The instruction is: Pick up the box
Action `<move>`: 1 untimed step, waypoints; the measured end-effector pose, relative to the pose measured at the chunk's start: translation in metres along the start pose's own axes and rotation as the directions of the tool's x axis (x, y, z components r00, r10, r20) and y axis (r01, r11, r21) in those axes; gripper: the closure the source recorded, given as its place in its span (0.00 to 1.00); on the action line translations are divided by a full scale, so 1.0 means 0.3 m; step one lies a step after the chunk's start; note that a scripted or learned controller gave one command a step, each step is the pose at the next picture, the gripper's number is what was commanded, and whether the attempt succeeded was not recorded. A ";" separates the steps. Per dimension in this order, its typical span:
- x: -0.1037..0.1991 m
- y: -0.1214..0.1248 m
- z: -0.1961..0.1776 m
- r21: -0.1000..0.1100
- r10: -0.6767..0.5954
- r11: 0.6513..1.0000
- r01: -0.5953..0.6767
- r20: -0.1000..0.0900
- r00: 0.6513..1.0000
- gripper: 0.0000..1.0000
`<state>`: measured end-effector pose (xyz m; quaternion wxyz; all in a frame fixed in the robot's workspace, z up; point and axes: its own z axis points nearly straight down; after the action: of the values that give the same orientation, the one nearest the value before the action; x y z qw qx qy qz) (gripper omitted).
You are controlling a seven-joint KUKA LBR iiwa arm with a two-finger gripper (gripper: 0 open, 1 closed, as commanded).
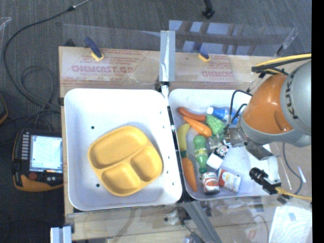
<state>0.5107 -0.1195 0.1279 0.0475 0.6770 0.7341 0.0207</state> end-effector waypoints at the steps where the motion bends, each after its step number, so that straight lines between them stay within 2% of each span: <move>1: 0.199 -0.057 -0.197 0.101 0.061 0.993 -0.057 -0.037 0.997 1.00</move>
<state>0.4832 -0.0596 0.1826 -0.0017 0.6995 0.7146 -0.0012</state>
